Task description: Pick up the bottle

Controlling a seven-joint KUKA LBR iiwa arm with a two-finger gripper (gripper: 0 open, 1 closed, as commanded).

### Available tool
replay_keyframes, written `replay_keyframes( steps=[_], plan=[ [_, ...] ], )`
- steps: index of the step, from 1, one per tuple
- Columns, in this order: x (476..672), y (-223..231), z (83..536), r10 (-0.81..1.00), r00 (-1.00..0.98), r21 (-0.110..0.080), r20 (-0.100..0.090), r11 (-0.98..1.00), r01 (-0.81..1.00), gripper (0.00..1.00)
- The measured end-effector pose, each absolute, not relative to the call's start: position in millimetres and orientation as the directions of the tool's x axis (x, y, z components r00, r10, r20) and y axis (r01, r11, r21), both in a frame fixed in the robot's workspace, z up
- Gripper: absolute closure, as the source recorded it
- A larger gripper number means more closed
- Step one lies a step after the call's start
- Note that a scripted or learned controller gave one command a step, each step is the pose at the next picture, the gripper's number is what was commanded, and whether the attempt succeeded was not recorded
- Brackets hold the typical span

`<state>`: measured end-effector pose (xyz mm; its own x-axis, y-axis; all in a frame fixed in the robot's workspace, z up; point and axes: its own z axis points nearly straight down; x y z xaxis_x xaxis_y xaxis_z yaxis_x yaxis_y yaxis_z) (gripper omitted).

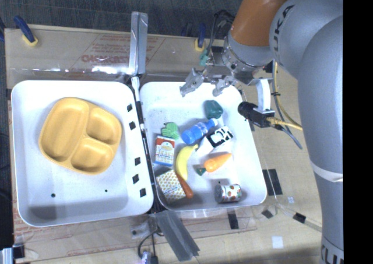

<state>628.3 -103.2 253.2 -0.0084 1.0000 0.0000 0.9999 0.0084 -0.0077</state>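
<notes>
The blue bottle (197,132) lies on its side in the middle of the right bin (152,105), its cap end pointing up-right toward a black-and-white box (219,137). My gripper (205,84) hovers over the bin's far edge, above and slightly right of the bottle, well apart from it. Its two grey fingers (190,85) are spread open with nothing between them.
Around the bottle lie a dark green object (213,108), a green toy (170,130), a juice carton (164,151), a banana (184,161), a carrot (214,162), a patterned packet (169,184) and a can (228,192). The left bin (23,193) holds a yellow divided tray (80,135).
</notes>
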Motion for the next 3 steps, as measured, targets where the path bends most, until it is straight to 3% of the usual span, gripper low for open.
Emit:
replay_keyframes(
  steps=[1, 2, 3],
  plan=[
    [615.4, -124, 91, 1.000, -0.021, -0.004, 0.000, 0.021, 1.000, 0.00],
    [615.2, -124, 100, 1.000, -0.025, -0.007, 0.000, 0.025, 1.000, 1.00],
    [539.4, -202, 90, 0.994, 0.113, -0.007, 0.001, -0.113, 0.994, 1.00]
  ],
)
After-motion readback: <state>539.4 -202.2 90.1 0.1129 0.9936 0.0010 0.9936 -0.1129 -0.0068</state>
